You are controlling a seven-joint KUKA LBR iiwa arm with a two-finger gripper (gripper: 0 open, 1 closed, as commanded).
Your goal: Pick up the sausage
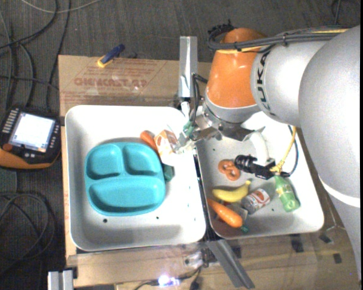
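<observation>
The sausage (147, 139), short and orange-red, lies in the left bin (75, 180) at the far edge of a teal divided plate (126, 179). Just right of it is a small white and orange object (166, 144). My gripper (186, 134) hangs over the left bin's right side, its tip right beside that white and orange object and a short way right of the sausage. The orange-banded wrist hides the gripper's upper part.
The right bin (308, 219) holds a pretzel (230, 169), a banana (231, 193), a carrot (225, 214), a can (258, 199) and a green bottle (287, 197). A dark green item (169, 173) sits by the plate's right edge. A pendant (27, 136) lies left of the bench.
</observation>
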